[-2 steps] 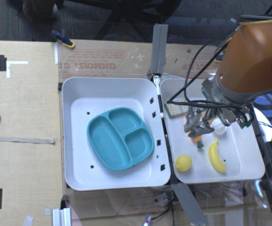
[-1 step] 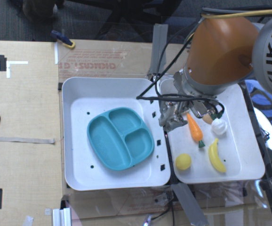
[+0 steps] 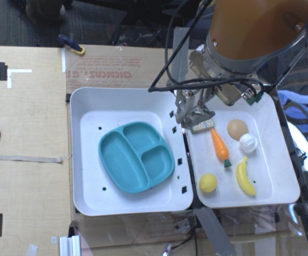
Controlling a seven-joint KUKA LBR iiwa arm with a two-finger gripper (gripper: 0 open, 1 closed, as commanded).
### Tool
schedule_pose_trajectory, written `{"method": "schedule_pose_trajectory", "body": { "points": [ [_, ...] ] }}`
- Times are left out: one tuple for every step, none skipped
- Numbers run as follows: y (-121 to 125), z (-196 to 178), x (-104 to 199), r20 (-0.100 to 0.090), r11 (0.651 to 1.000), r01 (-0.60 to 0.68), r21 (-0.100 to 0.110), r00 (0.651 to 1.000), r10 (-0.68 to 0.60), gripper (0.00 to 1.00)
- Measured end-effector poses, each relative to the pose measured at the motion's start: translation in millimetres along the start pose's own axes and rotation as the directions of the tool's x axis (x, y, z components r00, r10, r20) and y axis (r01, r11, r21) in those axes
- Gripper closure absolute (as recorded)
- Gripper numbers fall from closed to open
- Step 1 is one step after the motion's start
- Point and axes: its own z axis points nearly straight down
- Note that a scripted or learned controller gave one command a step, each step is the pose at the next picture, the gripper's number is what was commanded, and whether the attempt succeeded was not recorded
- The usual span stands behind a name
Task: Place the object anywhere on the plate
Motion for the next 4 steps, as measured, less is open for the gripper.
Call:
{"method": "schedule_pose_trajectory", "body": {
  "points": [
    [-0.2,0.1,0.2,-0.001,1.000,0.000,0.000,1.000,0.000,0.00],
    [-12.2,37.0,42.9,-0.005,0.988,0.152,-0.003,0.988,-0.152,0.00],
    [-13.3,27.4,40.7,0.002,0.989,0.148,-0.001,0.989,-0.148,1.00],
    [-13.4,27.4,40.7,0.002,0.989,0.148,-0.001,0.989,-0.148,0.00]
  ]
}}
